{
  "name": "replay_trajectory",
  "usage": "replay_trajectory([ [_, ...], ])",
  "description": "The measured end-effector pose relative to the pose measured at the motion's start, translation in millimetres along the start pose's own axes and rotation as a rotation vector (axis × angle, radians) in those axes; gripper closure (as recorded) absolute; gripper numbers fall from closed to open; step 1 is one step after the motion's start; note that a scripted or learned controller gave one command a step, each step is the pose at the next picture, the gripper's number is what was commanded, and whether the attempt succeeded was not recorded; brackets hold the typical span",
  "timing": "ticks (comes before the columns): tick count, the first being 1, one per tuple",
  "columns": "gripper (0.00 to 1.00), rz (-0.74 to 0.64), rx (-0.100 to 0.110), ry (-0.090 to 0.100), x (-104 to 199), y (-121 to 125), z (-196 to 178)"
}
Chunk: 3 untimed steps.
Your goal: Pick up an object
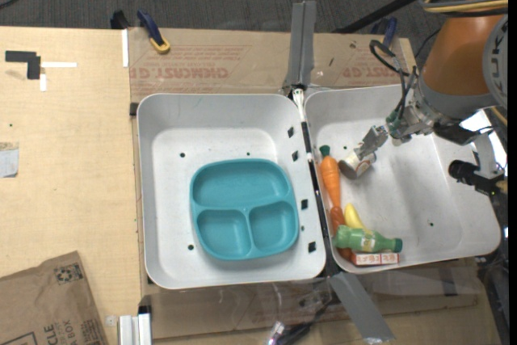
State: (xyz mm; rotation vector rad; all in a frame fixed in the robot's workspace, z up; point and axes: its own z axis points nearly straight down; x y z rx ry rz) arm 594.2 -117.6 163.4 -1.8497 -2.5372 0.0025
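Note:
In the right bin, my gripper reaches in from the right and points down-left. Its tip sits right at a small round grey-brown object; whether it grips this object is hidden. An orange carrot with a green top lies along the bin's left wall, just left of that object. Below it come a yellow banana-like piece, a green bottle lying on its side, and a small red and white box at the front edge.
The left bin holds a teal divided plate. A grey bar runs along the divider between the bins. The arm's orange band hangs over the right bin's far right corner. White floor shows in the right bin's right half.

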Motion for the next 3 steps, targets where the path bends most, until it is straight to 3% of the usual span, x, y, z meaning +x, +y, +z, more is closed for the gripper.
replay_trajectory([
  [1,0.00,0.009,-0.004,-0.002,14,-2,50],
  [2,0.00,-0.163,-0.029,-0.016,17,-74,61],
  [3,1.00,-0.159,-0.031,-0.019,16,-73,51],
])
